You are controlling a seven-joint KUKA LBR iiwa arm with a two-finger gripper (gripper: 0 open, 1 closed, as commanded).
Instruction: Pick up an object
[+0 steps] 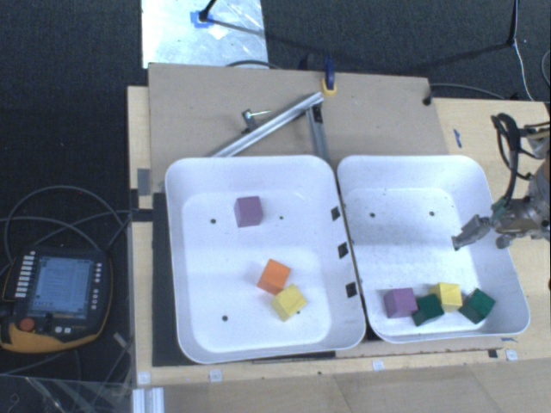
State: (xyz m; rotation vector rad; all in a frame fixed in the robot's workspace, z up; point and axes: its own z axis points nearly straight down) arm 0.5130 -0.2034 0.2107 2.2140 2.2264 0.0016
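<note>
**Ana:** Green, yellow and purple blocks are bunched in the near corner of the right bin (482, 179), just below the fingers (472, 232). The closest candidates are the yellow block (449, 295) and the green block (478, 304).

**Ben:** Are the fingers open or closed?

**Ana:** Can't tell from up here; nothing sits between them that I can make out.

**Ben:** How would those blocks handle?

**Ana:** I'd guess light, stiff and flat-sided, so squeeze two opposite faces. Trouble is they're crowded: the second green block (427, 309) touches the yellow one, and the purple block (399, 301) sits just beside it.

**Ben:** Room to work?

**Ana:** Tight against the bin wall. The left bin (185, 231), well away from the fingers, has a lone purple cube (248, 211) with open floor around it. Both bins rest on a wooden surface (379, 114).
</note>
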